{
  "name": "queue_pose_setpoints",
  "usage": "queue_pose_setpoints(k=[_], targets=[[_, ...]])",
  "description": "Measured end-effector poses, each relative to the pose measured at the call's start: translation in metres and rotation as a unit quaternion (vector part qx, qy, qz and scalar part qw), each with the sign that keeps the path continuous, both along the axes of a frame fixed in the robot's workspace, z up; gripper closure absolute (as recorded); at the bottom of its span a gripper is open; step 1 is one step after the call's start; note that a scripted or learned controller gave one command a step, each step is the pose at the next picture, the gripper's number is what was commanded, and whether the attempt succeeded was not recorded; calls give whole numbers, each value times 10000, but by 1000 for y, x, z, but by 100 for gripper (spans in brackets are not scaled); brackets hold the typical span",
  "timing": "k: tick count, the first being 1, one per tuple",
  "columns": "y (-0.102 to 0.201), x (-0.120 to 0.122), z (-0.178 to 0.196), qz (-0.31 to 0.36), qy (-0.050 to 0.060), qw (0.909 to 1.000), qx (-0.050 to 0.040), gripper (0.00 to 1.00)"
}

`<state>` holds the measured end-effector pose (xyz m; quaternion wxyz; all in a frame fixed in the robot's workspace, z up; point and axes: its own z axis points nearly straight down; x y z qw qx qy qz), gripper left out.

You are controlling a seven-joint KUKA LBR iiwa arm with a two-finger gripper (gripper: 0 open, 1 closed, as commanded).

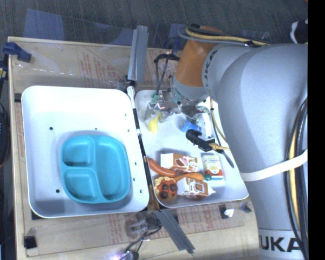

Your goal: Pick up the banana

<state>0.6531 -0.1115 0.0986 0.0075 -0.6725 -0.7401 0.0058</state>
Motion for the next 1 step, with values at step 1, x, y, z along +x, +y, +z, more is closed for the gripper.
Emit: queue_pose_setpoints(k=[1], targets=[[46,1,150,-742,-83,9972,-15,100]])
